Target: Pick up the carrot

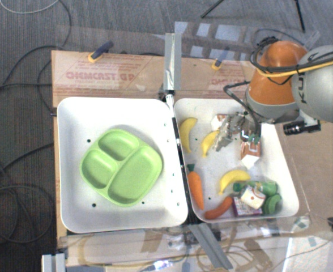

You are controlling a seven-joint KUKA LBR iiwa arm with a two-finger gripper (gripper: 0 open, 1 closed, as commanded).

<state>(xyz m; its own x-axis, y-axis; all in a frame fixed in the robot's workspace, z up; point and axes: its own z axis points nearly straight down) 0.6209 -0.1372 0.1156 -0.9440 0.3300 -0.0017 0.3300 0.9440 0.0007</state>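
We see the carrot (196,189) at lower left of the right bin (285,169), against its wall. End effector (230,132) hovers over upper-centre, grip state unclear. Risk: wall blocks a finger, or nearby banana (233,179) gets grabbed.
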